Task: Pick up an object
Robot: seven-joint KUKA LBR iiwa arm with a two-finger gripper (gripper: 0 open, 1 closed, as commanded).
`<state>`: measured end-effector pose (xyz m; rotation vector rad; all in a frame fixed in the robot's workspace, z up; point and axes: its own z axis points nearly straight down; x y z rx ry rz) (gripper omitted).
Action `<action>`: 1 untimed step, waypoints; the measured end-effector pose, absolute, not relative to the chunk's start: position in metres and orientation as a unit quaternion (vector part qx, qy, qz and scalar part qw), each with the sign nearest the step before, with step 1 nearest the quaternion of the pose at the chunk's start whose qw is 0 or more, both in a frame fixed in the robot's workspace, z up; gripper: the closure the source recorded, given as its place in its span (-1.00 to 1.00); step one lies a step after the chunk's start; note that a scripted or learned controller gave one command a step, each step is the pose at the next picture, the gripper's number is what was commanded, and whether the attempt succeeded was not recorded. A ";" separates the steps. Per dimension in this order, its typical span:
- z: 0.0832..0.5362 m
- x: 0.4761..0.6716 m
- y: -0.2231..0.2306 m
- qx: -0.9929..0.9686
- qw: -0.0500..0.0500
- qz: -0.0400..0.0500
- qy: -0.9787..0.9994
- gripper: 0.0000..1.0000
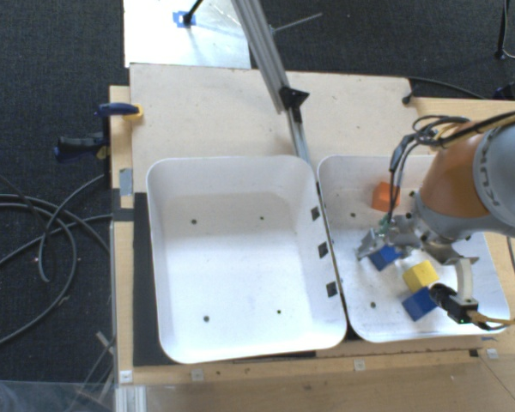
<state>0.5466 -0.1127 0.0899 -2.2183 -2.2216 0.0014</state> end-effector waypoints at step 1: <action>0.101 0.548 -0.113 -0.706 -0.001 -0.001 -0.708 1.00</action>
